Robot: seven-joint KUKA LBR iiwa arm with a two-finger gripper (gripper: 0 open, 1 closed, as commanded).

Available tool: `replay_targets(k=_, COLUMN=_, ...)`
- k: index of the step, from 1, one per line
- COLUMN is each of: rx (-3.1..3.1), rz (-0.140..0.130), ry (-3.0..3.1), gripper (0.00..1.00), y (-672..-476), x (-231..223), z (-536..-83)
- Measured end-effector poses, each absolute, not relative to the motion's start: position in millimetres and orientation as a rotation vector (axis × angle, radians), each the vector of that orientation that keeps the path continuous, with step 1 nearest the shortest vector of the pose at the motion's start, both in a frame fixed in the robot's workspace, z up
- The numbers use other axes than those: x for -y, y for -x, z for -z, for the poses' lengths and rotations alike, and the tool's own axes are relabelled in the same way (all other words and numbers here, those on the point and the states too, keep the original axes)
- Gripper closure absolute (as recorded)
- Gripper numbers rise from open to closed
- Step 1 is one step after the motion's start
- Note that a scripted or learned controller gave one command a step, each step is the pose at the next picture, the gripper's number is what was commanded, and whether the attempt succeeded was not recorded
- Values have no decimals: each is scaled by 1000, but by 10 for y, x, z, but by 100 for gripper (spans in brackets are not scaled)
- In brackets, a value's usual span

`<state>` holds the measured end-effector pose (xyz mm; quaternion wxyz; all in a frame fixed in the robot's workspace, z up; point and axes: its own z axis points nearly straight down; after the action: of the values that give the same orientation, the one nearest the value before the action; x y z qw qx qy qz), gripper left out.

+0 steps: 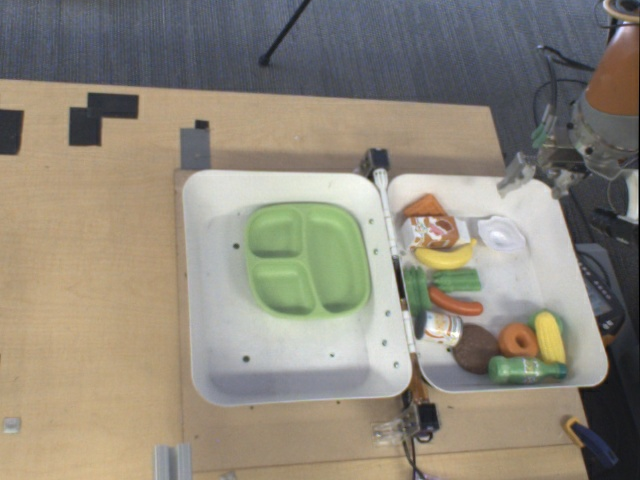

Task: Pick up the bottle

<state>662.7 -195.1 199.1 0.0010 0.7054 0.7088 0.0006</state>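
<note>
Green bottle [527, 370] lies flat in right bin's [585, 298] near corner, long axis left-right, cap end pointing right. Gripper [535, 168] over bin's far edge, holding nothing; opening indiscernible.

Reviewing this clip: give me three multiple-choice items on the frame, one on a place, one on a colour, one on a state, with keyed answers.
1. Where does the green bottle lie?
A. right bin, near edge
B. left bin, far corner
C. on the bench

2. What colour is the divided plate in the left bin?
A. red
B. green
C. blue

3. How does the bottle rest?
A. upright
B. on its side
C. lifted clear of the bin

Answers: 1 A, it lies along the right bin's near rim; 2 B, the plate is pale green; 3 B, it lies flat beside the corn.
</note>
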Motion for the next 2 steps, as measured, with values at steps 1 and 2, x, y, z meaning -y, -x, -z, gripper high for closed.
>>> replay_targets(k=1, rx=-2229, rz=-5, ry=-2205, gripper=100, y=-6641, x=1944, z=-2107)
replay_targets(k=2, rx=-2436, rz=-3, ry=-1971, gripper=100, y=-6036, x=2065, z=-3508)
